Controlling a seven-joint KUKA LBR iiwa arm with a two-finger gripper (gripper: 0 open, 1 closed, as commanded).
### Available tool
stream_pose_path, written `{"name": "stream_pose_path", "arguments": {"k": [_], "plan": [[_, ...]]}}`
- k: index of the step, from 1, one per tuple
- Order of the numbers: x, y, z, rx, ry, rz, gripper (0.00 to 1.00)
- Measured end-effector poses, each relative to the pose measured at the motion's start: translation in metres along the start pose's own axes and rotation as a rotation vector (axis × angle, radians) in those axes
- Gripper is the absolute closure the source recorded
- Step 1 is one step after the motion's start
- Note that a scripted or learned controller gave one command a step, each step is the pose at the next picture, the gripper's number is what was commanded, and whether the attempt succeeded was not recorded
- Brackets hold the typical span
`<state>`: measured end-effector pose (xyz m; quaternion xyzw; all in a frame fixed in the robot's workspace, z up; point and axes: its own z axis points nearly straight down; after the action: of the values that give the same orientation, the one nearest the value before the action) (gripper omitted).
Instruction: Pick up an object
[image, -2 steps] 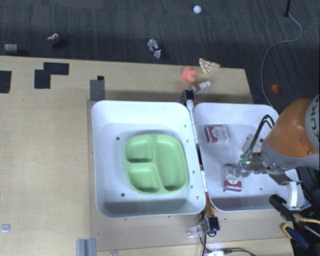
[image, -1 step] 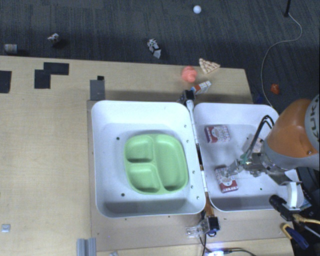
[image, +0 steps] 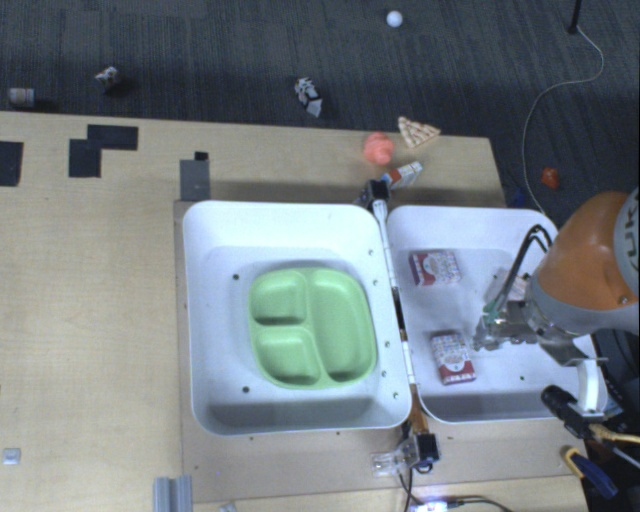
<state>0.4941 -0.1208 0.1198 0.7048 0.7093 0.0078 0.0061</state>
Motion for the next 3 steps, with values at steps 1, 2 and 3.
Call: {"name": "stream_pose_path", "arguments": {"k": [1,2,3], "plan": [[0.0,0.0,0.0,0.0,0.0,0.0,0.0],[0.026,-0.003,0.029,0.0,-0.01,0.007,0.0],[0.03,0.001,0.016,-0.006,-0.001,0.002,1.0]]}}
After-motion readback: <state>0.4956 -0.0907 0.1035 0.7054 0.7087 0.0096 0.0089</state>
